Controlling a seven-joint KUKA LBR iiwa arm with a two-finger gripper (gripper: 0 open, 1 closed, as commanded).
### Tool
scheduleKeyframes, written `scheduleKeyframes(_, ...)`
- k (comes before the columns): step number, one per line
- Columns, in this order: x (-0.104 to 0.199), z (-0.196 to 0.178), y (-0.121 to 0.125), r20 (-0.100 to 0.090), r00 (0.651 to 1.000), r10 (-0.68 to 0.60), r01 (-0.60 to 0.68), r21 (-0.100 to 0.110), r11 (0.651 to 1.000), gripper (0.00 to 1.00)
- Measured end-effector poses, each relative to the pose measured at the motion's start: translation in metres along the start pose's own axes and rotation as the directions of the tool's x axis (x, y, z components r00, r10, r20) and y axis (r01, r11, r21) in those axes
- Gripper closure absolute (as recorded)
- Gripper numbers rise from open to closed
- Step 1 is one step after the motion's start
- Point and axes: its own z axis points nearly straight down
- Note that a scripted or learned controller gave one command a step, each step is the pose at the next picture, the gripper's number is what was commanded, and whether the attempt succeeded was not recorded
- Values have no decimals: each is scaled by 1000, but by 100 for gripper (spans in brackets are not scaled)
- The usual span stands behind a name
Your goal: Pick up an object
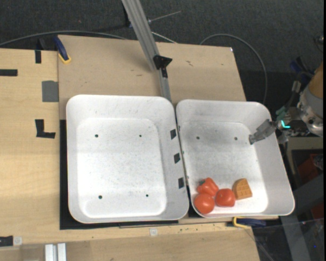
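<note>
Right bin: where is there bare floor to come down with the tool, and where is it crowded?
The right bin has bare floor across its far and middle parts, from the divider side to the right wall. Crowding is at the near edge: three red pieces clustered together, with a tan block beside them. The tool sits over the right wall.

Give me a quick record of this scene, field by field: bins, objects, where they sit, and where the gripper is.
bins: left bin, right bin, side by side
objects: three red pieces, tan waffle-like block
object location: right bin, near corner area, clustered
gripper: above right bin's right edge, apart from the objects
held: nothing visible
</note>
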Motion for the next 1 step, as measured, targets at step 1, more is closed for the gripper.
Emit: scheduleKeyframes(1,0,-2,1,1,1000,-2,2,-5,1000,0)
